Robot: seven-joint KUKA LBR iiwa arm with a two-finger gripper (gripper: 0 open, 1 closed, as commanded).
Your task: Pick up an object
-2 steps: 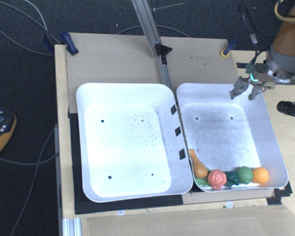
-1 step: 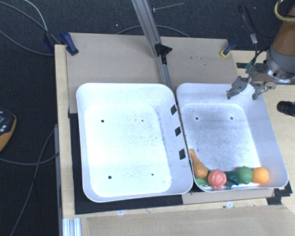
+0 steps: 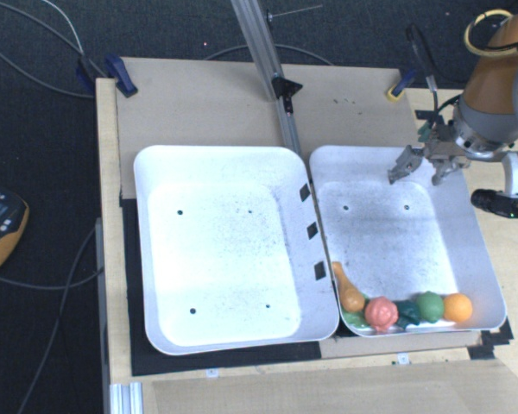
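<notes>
Nothing had been picked yet. The gripper (image 3: 423, 166) hovered at the right bin's (image 3: 388, 248) one-o'clock corner, its fingers spread and holding nothing. The toys, among them an orange ball (image 3: 458, 307) and pink ball (image 3: 381, 312), lay along its six-o'clock edge, well apart.

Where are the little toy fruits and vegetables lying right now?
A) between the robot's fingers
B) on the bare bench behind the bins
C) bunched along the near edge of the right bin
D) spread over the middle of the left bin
C: the toy carrot, pink ball, green ball and orange ball sit in a row against the near wall of the right bin, while the gripper hangs over that bin's far end.
</notes>
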